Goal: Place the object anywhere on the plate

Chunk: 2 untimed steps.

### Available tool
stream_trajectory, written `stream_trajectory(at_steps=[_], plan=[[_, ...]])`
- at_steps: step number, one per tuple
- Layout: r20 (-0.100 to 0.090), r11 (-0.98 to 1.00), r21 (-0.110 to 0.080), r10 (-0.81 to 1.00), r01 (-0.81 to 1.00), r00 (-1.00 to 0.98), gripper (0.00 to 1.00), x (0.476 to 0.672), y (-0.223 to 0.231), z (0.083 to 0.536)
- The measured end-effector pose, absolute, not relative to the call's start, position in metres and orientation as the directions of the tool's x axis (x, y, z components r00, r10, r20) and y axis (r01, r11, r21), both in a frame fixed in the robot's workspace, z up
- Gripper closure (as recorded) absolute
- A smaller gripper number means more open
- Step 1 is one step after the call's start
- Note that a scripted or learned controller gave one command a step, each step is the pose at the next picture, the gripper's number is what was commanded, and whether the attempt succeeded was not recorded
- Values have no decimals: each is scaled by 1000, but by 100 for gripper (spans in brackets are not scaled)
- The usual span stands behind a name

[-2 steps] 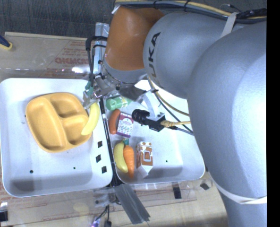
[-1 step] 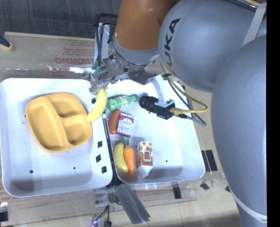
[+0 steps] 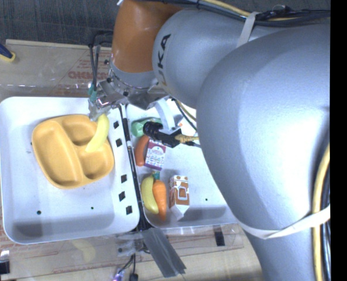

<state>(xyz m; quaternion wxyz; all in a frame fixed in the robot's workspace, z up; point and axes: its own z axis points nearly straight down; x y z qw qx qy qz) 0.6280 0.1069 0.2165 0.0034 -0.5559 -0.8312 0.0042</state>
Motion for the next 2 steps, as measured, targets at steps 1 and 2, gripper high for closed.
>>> stream_trajectory(at_steps=[1, 2], plan=[[1, 381, -9, 924, 924, -381, 0, 628, 107, 217], [3, 563, -10, 826, 826, -563, 0, 527, 136, 193]])
